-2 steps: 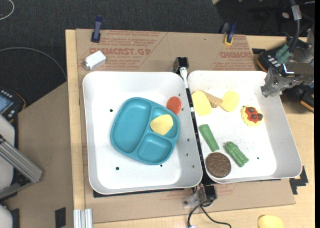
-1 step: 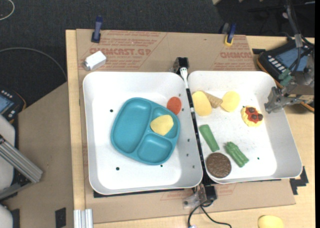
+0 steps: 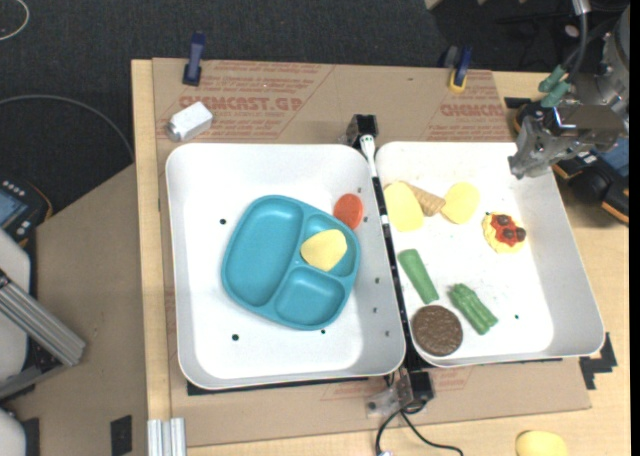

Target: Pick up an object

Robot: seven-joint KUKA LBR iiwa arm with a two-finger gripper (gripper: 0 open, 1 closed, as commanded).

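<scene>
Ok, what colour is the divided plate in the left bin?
Teal blue; the divided plate shows plainly in the camera view, with a yellow piece on it.

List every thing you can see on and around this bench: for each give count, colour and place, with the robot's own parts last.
Bins: 2, white, side by side on the bench.
Divided plate: 1, teal, in the left bin.
Yellow piece: 1, on the plate's upper right compartment.
Orange piece: 1, left bin, beside the plate's upper right edge.
Pale yellow pieces: 2, right bin, far part, a tan cone between them.
Yellow item with red and dark topping: 1, right bin, right side.
Green pieces: 2, right bin, near part.
Brown disc: 1, right bin, near edge.
Clamps: 2, blue, bench's far edge.
Gripper: 1, grey, above the right bin's far right corner.
</scene>
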